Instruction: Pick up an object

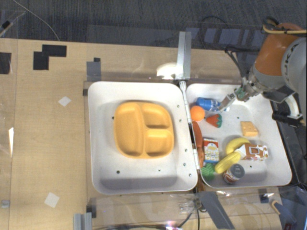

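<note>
My gripper point(225, 102) reaches down into the back of the right bin point(273, 110) from the arm at the upper right. It hangs just right of a blue bottle point(207, 103) lying on its side and just above a red strawberry point(215, 120). An orange ball point(197, 113) rests against the bin's left wall beside them. I see nothing lifted off the bin floor.
The right bin also holds a cheese block point(249, 128), a banana point(230, 155), two small cartons point(211, 150) point(254, 152), a long carrot point(196, 139), a can point(234, 173) and a green piece point(207, 170). A yellow divided plate point(143, 129) lies in the left bin point(103, 143).
</note>
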{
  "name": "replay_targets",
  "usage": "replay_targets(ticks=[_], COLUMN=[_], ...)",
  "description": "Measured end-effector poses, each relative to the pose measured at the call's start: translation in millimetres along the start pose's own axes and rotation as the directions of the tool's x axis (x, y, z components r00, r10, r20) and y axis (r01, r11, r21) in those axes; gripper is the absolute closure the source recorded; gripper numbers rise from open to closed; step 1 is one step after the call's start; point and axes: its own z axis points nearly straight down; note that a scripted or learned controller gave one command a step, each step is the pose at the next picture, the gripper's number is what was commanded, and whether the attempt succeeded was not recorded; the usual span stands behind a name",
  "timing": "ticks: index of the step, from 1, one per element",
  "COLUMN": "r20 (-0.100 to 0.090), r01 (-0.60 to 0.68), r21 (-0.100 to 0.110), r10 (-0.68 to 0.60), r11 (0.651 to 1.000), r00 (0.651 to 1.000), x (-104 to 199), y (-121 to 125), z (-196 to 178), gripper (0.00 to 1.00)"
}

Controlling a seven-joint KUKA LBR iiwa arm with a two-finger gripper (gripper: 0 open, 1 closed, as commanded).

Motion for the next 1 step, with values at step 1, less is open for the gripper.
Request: replay_targets(ticks=[1], r20=[-0.019], r01=[0.156], r21=[0.013], r10=[-0.156], r11=[0.988], r00=[0.988], x=[31.3], y=[-68.0], z=[23.6], gripper=[0.00])
